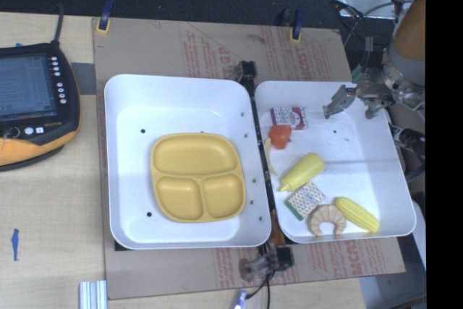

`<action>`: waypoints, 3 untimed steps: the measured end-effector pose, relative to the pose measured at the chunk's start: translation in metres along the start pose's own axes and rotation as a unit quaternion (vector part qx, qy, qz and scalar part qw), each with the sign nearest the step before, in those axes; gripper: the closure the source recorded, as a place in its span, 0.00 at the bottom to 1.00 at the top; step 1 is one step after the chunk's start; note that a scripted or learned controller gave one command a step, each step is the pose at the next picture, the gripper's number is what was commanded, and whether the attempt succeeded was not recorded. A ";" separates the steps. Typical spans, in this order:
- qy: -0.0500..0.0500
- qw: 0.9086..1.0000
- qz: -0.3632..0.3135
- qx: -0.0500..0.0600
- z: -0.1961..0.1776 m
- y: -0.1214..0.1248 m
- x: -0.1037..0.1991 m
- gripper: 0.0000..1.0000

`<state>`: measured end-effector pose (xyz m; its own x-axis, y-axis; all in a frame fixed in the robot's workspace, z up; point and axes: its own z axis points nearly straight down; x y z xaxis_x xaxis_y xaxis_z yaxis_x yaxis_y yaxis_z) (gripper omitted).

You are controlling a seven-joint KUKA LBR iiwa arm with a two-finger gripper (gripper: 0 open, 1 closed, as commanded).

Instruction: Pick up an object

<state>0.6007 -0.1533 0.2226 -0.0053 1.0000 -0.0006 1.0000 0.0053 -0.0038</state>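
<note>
My gripper [352, 108] hangs over the back right part of the right bin [376, 155], with its fingers spread open and nothing between them. In that bin lie a red and white packet [288, 116], a small red piece [280, 135], a yellow bottle-shaped toy [302, 171], a green and white packet [306, 199], a croissant [327, 220] and a yellow corn cob [357, 214]. The packet at the back is the nearest of them, to the gripper's left.
The left bin [130, 119] holds a yellow divided plate [197, 176]. A control tablet [32, 101] with an orange body lies on the bench at far left. Clamps [103, 18] pin the cardboard sheet at the back edge.
</note>
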 end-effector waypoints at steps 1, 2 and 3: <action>0.000 1.000 0.000 0.001 0.132 -0.022 0.032 0.00; 0.000 1.000 0.000 0.001 0.132 -0.083 0.049 0.00; 0.000 1.000 0.000 0.001 0.132 -0.097 0.059 0.00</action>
<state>0.5030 -0.0950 0.0913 -0.0052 1.0000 0.0003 1.0000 0.0052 -0.0055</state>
